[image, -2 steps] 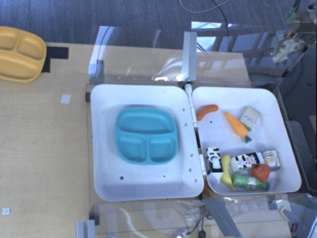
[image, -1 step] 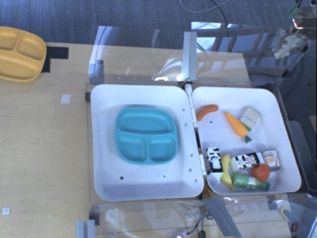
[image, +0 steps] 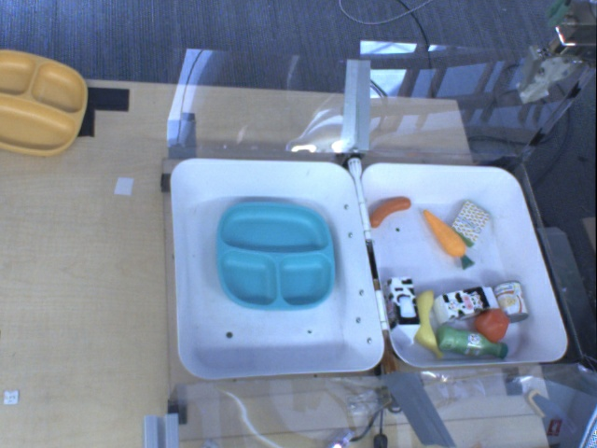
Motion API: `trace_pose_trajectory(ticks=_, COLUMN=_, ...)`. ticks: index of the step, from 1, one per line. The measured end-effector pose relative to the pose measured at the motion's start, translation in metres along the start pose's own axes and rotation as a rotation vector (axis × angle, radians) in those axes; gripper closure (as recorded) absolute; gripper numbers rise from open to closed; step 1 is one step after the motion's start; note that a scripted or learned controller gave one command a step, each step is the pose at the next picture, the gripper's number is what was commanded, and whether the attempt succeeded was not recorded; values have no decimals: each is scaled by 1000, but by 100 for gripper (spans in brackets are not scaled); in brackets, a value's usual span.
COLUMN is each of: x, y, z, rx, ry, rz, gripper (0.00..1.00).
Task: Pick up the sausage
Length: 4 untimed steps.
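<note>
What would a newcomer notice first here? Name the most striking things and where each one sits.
The blue divided tray draws the eye first, alone in the middle of the left bin. Next comes the cluster of toy food along the near edge of the right bin, with the orange sausage and a carrot lying apart near its far side. A yellow divided tray sits on the bench at far left.

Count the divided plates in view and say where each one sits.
2. The blue divided plate lies in the left bin. The yellow divided plate rests on the bench's far-left corner, partly cropped.
</note>
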<state>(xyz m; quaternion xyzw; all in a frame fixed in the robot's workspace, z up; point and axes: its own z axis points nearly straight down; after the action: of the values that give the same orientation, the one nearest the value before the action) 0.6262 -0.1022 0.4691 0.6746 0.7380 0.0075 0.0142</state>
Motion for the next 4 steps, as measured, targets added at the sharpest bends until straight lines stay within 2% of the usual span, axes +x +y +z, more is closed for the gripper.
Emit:
trace_pose_trajectory(ticks=1, x=1, y=2, z=-13, rx=-8, ry=-3, rz=-8, gripper=100)
trace_pose_trajectory(ticks=2, x=49, y=-100, z=29, rx=23, ry=10, rz=35, gripper=100)
trace_pose_trajectory(ticks=3, x=52, y=-64, z=31, rx=29, ry=1, rz=689, gripper=100)
trace_pose_trajectory(ticks=4, x=52, y=-63, z=19, rx=24, ry=2, rz=682, gripper=100)
